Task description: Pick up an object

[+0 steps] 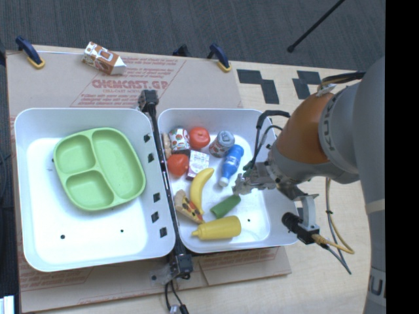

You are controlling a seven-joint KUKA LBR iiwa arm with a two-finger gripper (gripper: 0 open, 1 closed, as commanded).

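Note:
The right bin [256,119] holds several toys: a blue bottle [231,162], a yellow banana [200,185], a green pickle [225,206], a yellow mustard bottle [216,228], a pizza slice [188,207], a red tomato [177,165], a small can [224,140] and a red-lidded jar [199,138]. My gripper [243,184] hangs low over the bin's right half, just right of the blue bottle's lower end and above the pickle's tip. Nothing is seen held in it. The orange-banded wrist [308,133] covers the bin's right wall.
The left bin [26,123] carries a green divided plate [98,169]. A small carton [103,57] lies on the cardboard sheet behind the bins. Blue clamps [219,55] grip the sheet's far edge. A black divider bracket [149,100] runs between the bins.

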